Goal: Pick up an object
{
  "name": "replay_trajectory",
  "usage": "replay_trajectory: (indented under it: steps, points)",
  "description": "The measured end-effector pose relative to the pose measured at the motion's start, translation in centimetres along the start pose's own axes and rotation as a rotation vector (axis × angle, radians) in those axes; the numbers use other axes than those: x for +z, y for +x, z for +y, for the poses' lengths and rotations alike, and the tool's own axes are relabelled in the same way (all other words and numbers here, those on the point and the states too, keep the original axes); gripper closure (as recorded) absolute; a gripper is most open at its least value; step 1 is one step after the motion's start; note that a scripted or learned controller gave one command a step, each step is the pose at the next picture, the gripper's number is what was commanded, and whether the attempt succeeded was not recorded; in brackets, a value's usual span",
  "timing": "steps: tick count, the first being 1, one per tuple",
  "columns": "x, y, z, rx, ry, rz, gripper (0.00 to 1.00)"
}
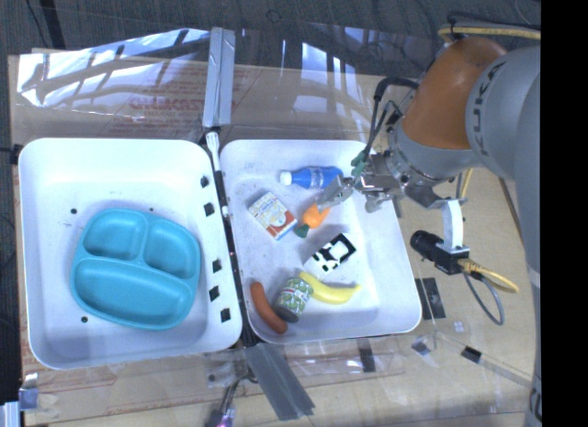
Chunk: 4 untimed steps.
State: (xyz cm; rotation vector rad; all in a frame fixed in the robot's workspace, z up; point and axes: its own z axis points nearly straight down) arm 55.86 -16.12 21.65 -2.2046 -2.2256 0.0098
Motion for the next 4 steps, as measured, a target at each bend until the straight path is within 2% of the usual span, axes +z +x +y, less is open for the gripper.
replay_trajectory:
  steps: [1, 2, 3, 4]
  points:
    - [9.8, -1.5, 3.0, 0.025, 0.001, 0.0, 0.0]
    - [12.5, -2.4, 4.2, -0.227, -0.007, -0.001, 0.0]
    - [12.0, -2.3, 4.1, -0.231, 0.002, 0.002, 1.0]
    - [0.8, -4.9, 9.9, -0.19, -0.006, -0.002, 1.0]
